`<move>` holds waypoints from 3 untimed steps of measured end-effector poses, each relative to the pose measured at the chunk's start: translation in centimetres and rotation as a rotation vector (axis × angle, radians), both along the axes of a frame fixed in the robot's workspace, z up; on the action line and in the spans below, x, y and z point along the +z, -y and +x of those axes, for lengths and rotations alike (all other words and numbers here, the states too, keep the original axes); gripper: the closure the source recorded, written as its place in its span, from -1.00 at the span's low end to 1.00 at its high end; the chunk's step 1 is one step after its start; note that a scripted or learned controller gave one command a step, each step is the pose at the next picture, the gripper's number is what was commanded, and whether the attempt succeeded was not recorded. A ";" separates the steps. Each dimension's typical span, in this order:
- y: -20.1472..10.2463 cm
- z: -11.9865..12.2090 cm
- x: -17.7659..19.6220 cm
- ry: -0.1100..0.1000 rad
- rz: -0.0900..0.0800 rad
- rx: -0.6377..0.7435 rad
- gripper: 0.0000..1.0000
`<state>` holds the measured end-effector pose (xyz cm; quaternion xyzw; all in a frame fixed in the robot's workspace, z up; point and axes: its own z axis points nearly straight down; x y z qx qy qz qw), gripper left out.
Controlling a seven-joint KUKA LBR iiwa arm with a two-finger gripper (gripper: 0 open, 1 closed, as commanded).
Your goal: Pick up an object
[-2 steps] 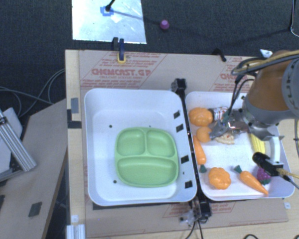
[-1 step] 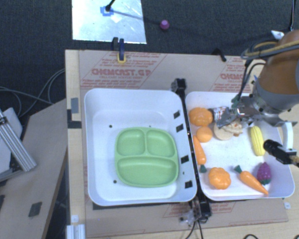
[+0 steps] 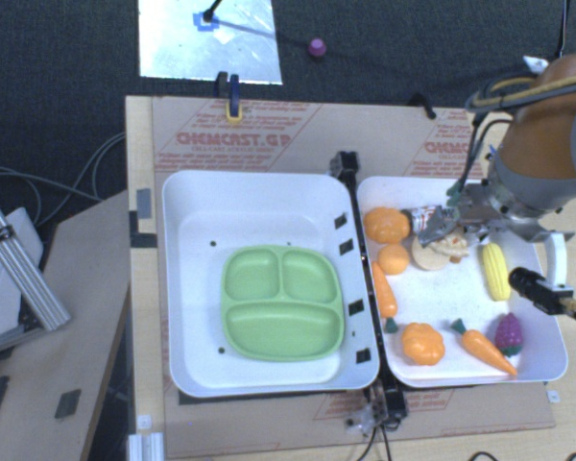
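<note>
- Left bin (image 3: 187,286): well left of the gripper (image 3: 440,227), holding a green divided plate (image 3: 282,302).
- Right bin (image 3: 547,349): beneath the gripper.
- Gripper: low over a beige mushroom-like piece (image 3: 442,252) (finger opening cannot be told; no grasp visible).
- Orange fruit (image 3: 386,224): just left of the gripper.
- Corn (image 3: 495,270): just right and nearer the camera.

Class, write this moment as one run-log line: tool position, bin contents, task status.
tool: low over right bin, by beige round piece | left bin: green divided plate | status: pick not confirmed
</note>
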<state>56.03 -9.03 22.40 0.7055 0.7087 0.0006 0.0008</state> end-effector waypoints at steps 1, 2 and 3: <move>-5.3 -0.1 -1.0 -0.002 0.003 0.005 1.00; -10.5 1.0 0.6 0.000 0.002 0.005 1.00; -12.0 0.4 -1.1 -0.003 0.001 0.002 1.00</move>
